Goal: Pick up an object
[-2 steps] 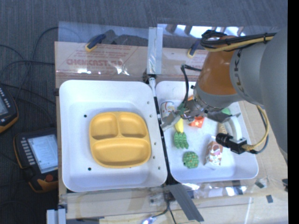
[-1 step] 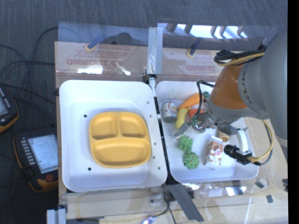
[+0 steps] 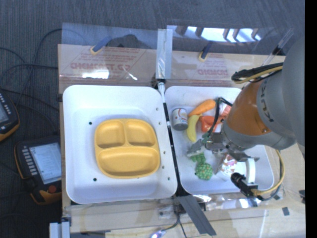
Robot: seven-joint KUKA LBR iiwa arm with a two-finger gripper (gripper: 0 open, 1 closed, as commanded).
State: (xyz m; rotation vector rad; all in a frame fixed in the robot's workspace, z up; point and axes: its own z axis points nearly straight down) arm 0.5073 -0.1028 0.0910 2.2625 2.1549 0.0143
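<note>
Camera view: the tool (image 3: 207, 150), open and holding nothing, may jostle the crowded green plastic broccoli (image 3: 203, 171) just below it and the yellow plastic banana (image 3: 192, 126) just above it, spoiling a grasp

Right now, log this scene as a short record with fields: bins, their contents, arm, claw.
left bin: holds a yellow divided tray
right bin: holds a small can, a banana, a carrot, a green broccoli piece, a red item partly hidden by the arm
arm: reaches in over the right bin
claw: low over the right bin, just above the broccoli piece
finger state: cannot tell
</note>
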